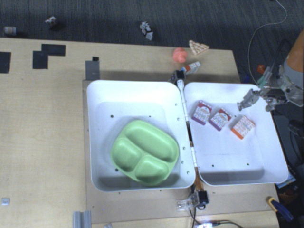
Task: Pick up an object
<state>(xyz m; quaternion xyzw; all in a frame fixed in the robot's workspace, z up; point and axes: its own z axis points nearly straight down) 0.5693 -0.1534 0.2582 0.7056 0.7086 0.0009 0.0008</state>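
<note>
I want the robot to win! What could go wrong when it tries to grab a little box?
The three small boxes lie close together in the right bin, so the gripper might bump one while reaching for another. The nearest box lies flat, so it may slip away.

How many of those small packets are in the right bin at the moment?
3, in a row across the right bin's upper half: a purple packet on the left, a second purple packet in the middle, an orange-edged packet on the right.
</note>
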